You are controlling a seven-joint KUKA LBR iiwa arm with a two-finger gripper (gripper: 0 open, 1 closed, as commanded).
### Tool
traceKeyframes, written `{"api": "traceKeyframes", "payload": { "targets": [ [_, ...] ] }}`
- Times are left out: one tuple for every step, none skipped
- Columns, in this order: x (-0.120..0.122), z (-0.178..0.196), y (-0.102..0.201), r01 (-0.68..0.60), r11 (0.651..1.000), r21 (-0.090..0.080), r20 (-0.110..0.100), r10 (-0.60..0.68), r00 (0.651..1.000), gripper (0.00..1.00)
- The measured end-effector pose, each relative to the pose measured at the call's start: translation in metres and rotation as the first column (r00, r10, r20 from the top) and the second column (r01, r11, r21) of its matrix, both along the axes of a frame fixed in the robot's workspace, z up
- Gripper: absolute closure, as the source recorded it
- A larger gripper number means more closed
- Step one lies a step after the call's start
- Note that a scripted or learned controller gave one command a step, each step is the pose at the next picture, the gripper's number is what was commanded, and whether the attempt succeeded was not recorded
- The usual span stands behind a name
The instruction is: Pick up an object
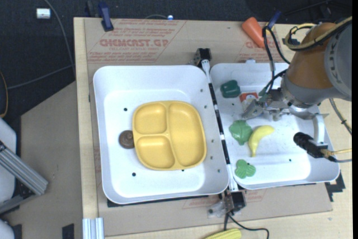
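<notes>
The claw [258,109] hangs low in the right bin [279,173], partly hidden by the arm; its grip cannot be made out. A banana [258,137] lies just below, beside a green pepper [240,131].

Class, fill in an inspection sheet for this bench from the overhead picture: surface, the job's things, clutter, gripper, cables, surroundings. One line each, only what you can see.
Surface: brown board bearing a left bin and a right bin, side by side.
Job's things: in the right bin, a banana, a green pepper, a small green leafy piece, a dark green block.
Clutter: yellow divided plate in the left bin, a brown round thing at its left edge.
Gripper: gripper low over the right bin, above the pepper; holding nothing visible.
Cables: dark cables along the arm.
Surroundings: dark floor.
</notes>
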State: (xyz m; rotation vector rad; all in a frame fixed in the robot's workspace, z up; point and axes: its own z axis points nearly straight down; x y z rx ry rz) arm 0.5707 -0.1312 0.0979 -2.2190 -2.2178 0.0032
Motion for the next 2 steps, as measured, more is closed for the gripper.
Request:
{"api": "traceKeyframes", "payload": {
  "targets": [
    [0.058,-0.013,0.027,-0.002,1.000,-0.001,0.005,0.002,1.000,0.00],
    [0.059,-0.003,0.027,-0.002,1.000,-0.002,0.007,0.002,1.000,1.00]
  ]
}}
